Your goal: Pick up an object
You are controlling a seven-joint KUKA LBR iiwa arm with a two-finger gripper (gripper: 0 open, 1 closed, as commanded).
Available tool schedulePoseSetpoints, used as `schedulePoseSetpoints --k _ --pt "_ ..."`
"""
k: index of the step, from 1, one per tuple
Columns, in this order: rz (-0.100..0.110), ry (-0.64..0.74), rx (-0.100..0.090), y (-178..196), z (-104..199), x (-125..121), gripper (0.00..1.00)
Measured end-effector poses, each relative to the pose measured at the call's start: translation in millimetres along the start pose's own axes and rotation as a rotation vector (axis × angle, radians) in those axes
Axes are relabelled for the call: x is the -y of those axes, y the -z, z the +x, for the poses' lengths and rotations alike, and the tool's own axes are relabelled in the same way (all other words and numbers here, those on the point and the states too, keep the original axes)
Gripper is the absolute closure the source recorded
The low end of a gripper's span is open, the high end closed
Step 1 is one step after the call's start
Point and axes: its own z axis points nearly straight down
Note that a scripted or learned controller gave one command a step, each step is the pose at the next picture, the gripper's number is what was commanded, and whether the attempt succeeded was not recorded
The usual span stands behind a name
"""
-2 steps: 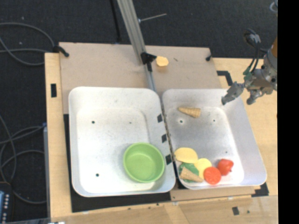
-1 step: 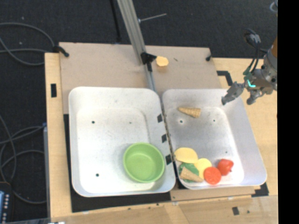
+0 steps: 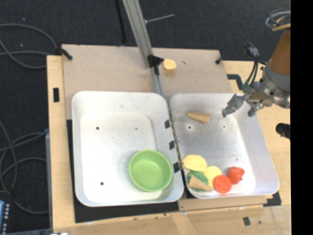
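My gripper [image 3: 241,109] hangs over the upper right corner of the right bin [image 3: 254,146], open, with nothing between its fingers. To its left a tan cone [image 3: 198,117] lies on the bin floor, apart from the fingers. Along the bin's near edge sits a cluster: two yellow pieces [image 3: 194,162] [image 3: 212,173], a second tan cone [image 3: 199,182] on something green, and two red pieces [image 3: 222,184] [image 3: 236,174]. In the left bin [image 3: 98,131] a green bowl [image 3: 150,170] rests near the front right corner.
A slanted aluminium post [image 3: 139,31] rises from the bench just behind the seam between the bins. A small yellow piece [image 3: 169,64] lies on the bench beside the post's base. Cables run over the dark floor at left.
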Motion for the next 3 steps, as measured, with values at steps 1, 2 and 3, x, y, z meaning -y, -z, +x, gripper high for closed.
schedulePoseSetpoints --k 1,2,3 --pt "0.000 -0.003 0.001 -53 -2 -10 0.00" --pt "0.000 -0.001 0.000 -107 6 -9 0.00" --pt "-0.007 -0.001 -0.001 -93 6 -11 1.00"
